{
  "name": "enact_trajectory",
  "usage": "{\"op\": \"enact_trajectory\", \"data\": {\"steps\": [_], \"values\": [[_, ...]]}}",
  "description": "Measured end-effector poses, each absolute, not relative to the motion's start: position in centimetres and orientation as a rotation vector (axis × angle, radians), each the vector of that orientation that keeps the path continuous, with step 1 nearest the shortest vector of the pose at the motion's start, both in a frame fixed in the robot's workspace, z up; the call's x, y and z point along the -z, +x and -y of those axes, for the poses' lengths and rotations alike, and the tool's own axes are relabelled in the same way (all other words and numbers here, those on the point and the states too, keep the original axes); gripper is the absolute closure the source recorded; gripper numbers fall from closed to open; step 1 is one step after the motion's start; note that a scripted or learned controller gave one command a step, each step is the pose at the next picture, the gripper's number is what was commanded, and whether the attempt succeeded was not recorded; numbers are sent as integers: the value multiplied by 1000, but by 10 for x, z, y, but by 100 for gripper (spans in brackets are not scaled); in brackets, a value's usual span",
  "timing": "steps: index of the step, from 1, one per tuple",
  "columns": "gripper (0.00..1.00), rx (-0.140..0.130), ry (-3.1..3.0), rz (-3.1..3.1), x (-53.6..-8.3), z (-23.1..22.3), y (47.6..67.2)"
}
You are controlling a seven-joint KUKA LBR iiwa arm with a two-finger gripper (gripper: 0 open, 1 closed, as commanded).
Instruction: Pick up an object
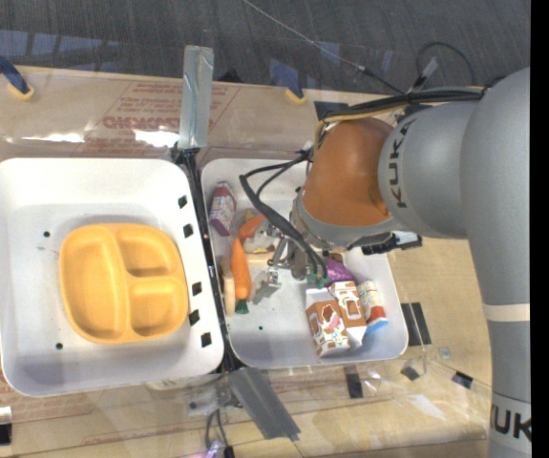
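You've got two shallow white plastic bins on the bench; use the right bin as your landmark. Left of it, touching along the shared rim, sits the left white bin, holding a yellow three-compartment plastic tray that lies flat near its middle. Inside the right bin, along its left wall, you see a small purple-and-white packet at the far end, and nearer the middle of that wall an orange plastic carrot with a green tip, lying lengthwise. A second, smaller orange piece lies between packet and carrot, partly under black cables. In the bin's near right corner lies a brown-and-white printed carton with another carton of the same colours beside it, and a red, white and blue tube just right of those by the right wall. The grey arm with the orange band covers the bin's far right part, reaching in from the right. The two-finger gripper hangs over the bin's middle, just right of the carrot; you can't tell how its fingers stand, metal and cables clutter it. Nothing visibly held.
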State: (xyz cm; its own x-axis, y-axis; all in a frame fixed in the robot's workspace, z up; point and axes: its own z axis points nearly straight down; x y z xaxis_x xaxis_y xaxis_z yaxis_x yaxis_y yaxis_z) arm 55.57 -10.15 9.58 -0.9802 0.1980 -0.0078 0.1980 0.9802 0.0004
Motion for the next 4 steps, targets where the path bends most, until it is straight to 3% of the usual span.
{"op": "enact_trajectory", "data": {"steps": [1,3,4], "values": [[0,19,737,-3042,-96,104,555],[0,0,734,-3047,-95,104,581],[100,0,723,-3039,-108,104,584]]}}
